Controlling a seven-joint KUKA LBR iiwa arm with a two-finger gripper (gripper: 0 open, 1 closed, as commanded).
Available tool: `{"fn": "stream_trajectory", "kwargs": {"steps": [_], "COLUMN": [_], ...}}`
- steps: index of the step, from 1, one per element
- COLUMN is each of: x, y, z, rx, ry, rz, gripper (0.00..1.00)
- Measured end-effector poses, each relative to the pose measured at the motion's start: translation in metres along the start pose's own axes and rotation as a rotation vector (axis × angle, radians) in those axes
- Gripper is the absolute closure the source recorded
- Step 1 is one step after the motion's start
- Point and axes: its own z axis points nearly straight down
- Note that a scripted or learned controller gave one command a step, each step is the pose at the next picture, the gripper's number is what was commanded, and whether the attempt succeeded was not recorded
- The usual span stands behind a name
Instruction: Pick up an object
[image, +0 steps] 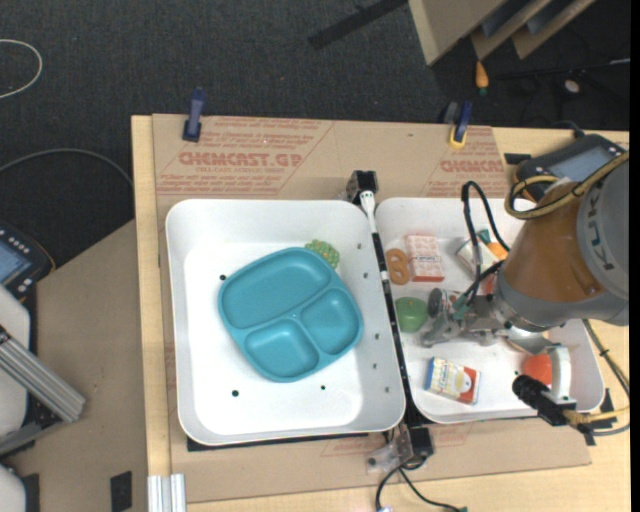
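My gripper (432, 318) is low in the right bin (425, 404), pointing left, and its fingers stand open with nothing between them. A green ball (410, 313) lies just left of the fingertips, close to the bin's left wall. A small blue, white and yellow box (452, 380) lies in front of the gripper. Behind it are a brown pretzel-shaped piece (399, 265) and a white and red packet (425, 256). A red-orange thing (538, 366) shows under the wrist, partly hidden.
The left bin (200, 400) holds a blue divided plate (290, 314) with a green knobbly thing (324, 251) at its far edge. A small orange and teal item (490, 242) lies at the back of the right bin, beside the arm's cable.
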Motion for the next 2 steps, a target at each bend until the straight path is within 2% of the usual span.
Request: {"fn": "stream_trajectory", "kwargs": {"steps": [1, 2], "x": [-0.023, -0.050], "y": [-0.028, 0.019], "z": [-0.048, -0.005], "rx": [-0.008, -0.010], "ry": [0.003, 0.001], "rz": [-0.004, -0.008], "gripper": [0.00, 0.00]}}
